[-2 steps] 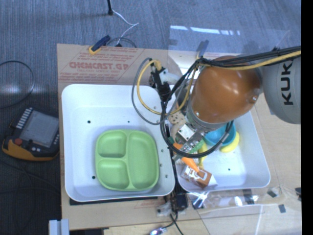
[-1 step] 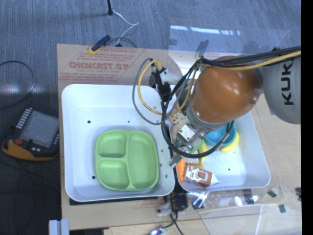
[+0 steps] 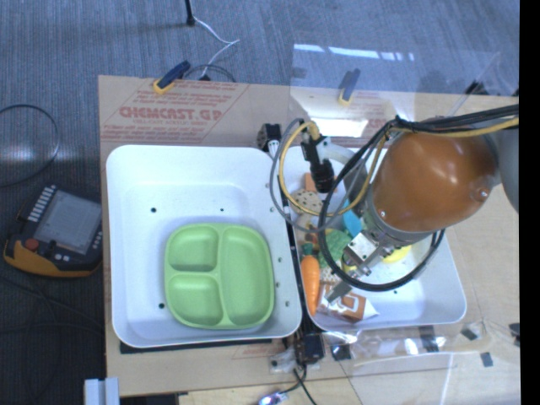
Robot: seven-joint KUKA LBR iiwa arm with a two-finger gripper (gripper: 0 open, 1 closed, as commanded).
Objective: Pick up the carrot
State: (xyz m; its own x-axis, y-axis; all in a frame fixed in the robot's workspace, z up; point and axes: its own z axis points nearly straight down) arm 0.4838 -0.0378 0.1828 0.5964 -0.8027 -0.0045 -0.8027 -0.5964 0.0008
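- The gripper (image 3: 342, 287) is hanging low over the right bin (image 3: 439, 298), under the arm's orange band (image 3: 430, 180), which is blocking most of it; whether it is open or closed cannot be told, and nothing can be made out in its grasp.
- The carrot (image 3: 310, 282) is lying just to the left of the gripper, in the right bin's left part, close along the wall that is facing the other bin, its length running roughly top to bottom in the camera view.
- A brown and white packet (image 3: 350, 309) is lying just below the gripper, near the bin's front edge.
- Green items (image 3: 333, 245) and a small blue one (image 3: 352, 223) are sitting just above the carrot, partly under the arm, and a yellow thing (image 3: 396, 252) is peeking out from beneath the wrist.
- A pale perforated piece (image 3: 305, 199) is lying farther up in the same bin, with a small orange object (image 3: 310, 181) beside it.
- Yellow and black cables (image 3: 291, 142) are looping from the arm over the bin's upper left part.
- The left bin (image 3: 143, 175) is carrying a green divided plate (image 3: 219, 274) with three compartments, sitting toward its lower middle, well apart from the gripper.
- A handheld control pendant (image 3: 59, 230) is resting on the floor to the left of the bench.
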